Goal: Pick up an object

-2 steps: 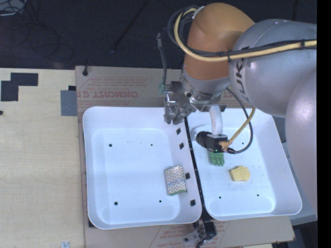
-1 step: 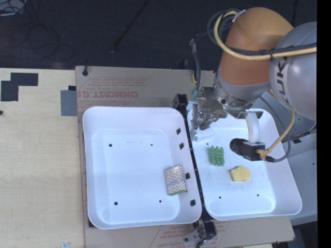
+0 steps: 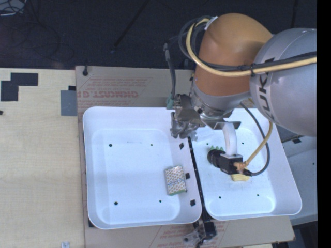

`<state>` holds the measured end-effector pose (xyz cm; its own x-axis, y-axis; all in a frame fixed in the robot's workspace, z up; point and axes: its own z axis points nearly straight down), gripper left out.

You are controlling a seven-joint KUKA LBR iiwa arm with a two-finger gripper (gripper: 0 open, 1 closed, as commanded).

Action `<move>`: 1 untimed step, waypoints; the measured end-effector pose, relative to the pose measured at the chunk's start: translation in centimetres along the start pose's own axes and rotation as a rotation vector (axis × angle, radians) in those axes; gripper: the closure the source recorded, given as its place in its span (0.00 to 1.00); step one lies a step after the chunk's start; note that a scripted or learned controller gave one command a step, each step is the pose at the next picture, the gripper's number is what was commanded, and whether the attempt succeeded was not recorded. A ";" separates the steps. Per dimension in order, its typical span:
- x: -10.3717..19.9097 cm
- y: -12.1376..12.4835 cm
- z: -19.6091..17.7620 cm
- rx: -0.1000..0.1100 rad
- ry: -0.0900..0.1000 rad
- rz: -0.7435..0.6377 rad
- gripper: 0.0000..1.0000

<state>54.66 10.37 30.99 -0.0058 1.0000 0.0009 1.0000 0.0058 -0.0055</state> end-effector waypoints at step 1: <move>-4.7 -1.5 -11.6 -0.014 -0.001 0.009 1.00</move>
